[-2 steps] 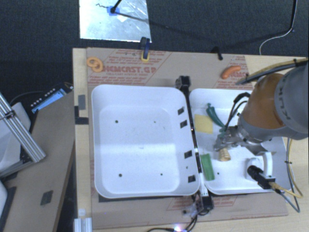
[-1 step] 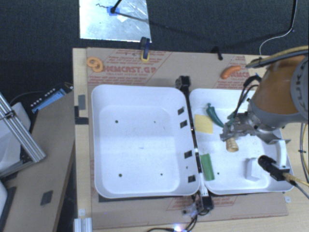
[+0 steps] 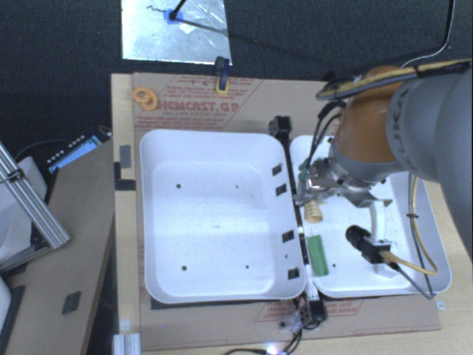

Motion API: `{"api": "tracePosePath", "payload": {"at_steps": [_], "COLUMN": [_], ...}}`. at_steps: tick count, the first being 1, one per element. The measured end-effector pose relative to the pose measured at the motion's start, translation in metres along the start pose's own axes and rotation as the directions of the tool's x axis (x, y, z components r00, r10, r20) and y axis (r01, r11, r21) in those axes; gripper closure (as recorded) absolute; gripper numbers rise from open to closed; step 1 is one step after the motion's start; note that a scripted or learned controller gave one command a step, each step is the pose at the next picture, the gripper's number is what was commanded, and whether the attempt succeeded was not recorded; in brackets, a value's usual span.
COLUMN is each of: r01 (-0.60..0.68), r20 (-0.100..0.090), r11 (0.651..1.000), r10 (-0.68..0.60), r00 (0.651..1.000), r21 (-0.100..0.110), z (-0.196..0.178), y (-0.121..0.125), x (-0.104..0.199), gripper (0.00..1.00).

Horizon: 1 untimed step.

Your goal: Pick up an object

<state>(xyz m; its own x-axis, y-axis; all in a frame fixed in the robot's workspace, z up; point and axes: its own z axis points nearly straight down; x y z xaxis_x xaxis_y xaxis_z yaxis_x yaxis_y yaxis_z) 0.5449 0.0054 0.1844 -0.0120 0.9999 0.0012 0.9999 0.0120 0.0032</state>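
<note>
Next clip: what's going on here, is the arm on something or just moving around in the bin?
The grey KUKA arm with the orange band reaches in from the right, its gripper low over the right white bin, near the divider. A small tan ridged piece lies just below the gripper, and a green rectangular block lies farther toward the front. Whether anything is grasped cannot be told from this view; both pieces look to be resting on the bin floor.

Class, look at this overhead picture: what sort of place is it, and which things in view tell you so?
Most likely a robotics lab test bench. A grey robot arm with an orange band reaches over two shallow white plastic bins on a printed cardboard sheet, with loose cables and an aluminium frame rail nearby.
</note>
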Motion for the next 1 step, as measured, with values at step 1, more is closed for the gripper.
{"api": "tracePosePath", "payload": {"at_steps": [1], "r01": [0.000], "r20": [-0.003], "r11": [1.000], "r10": [0.000], "r00": [1.000], "r21": [-0.010], "z": [-0.1161], "y": [-0.0262], "x": [0.0464], "gripper": [1.00]}}
